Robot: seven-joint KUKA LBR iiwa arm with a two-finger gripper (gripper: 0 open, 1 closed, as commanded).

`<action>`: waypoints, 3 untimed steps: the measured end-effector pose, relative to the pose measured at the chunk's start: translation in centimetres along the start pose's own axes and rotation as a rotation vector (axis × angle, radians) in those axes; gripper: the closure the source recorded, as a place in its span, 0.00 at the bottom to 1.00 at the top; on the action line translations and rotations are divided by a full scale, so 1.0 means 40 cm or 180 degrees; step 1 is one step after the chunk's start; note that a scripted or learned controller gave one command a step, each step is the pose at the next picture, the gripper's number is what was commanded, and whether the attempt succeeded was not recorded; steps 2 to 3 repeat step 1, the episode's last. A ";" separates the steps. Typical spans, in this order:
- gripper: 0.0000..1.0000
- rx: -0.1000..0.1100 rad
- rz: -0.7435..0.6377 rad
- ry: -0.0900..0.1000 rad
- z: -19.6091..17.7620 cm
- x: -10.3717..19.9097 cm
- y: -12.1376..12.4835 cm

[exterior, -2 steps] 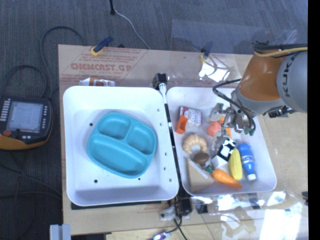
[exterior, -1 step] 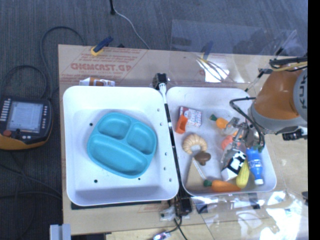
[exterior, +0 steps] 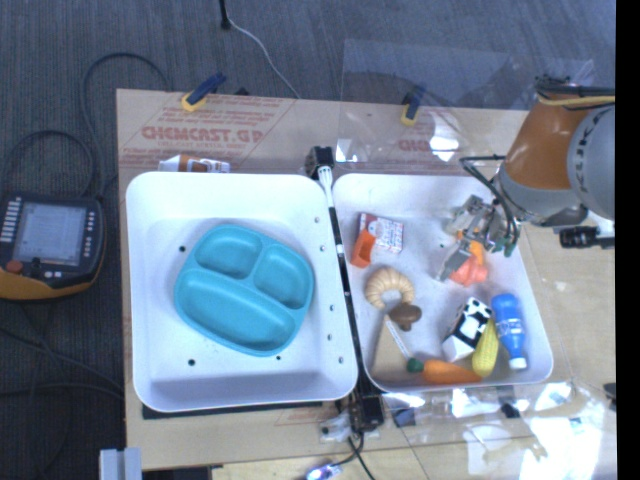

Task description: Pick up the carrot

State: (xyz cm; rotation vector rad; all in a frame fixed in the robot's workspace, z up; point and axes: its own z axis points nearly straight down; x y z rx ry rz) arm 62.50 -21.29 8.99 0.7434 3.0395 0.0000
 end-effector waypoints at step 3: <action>1.00 -0.0010 -0.0007 -0.0031 -0.034 -0.006 0.009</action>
